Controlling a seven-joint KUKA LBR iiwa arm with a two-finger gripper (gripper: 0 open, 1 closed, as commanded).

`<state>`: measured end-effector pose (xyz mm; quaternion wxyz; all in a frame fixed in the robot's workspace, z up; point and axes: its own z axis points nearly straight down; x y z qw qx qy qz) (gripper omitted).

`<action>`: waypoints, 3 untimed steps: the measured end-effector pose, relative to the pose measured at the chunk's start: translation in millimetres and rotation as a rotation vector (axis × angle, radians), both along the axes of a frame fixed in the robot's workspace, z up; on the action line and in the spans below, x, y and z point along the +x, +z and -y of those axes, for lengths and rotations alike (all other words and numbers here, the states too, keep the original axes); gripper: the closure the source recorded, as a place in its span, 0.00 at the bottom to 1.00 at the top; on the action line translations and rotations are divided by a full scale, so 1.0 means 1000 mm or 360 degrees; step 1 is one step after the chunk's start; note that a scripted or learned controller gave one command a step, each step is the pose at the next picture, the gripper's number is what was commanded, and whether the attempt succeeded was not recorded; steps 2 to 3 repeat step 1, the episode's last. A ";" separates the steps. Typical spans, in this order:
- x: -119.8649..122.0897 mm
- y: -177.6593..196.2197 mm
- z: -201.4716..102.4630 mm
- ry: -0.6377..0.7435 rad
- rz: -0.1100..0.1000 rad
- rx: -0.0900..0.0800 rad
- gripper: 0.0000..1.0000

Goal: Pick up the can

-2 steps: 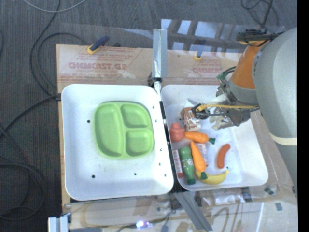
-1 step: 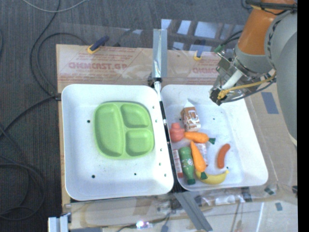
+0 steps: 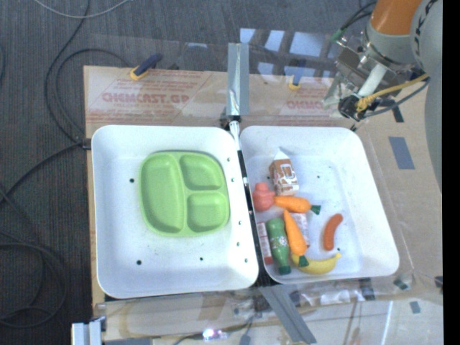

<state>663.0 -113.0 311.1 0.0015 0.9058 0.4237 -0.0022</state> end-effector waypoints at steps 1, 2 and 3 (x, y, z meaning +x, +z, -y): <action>0.002 0.058 -0.007 0.0422 -0.0001 0.0001 1.00; 0.002 0.058 -0.007 0.0422 -0.0001 0.0001 1.00; 0.002 0.058 -0.007 0.0422 -0.0001 0.0001 1.00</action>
